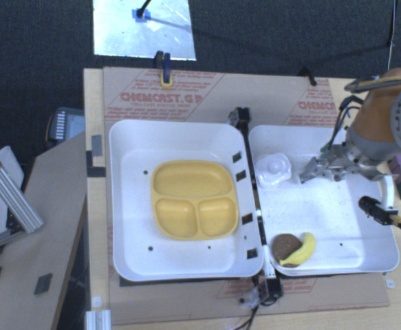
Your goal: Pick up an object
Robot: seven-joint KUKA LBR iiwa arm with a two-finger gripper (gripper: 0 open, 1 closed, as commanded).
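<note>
In the right bin (338,218), a white, translucent rounded object (274,168) lies near the top left corner. A brown round object (286,245) and a small yellow banana (302,251) touch each other at the bin's front left corner. My gripper (308,174) hangs over the upper part of the right bin, pointing left, a short way to the right of the white object and apart from it. Nothing shows between it and the bin floor.
The left bin (128,205) holds a yellow divided plate (193,199) in its middle. A black divider strip (248,184) runs between the bins. The grey arm with its orange band (382,119) comes in over the right bin's far right corner, and a black cable fitting (375,210) sits at the right rim.
</note>
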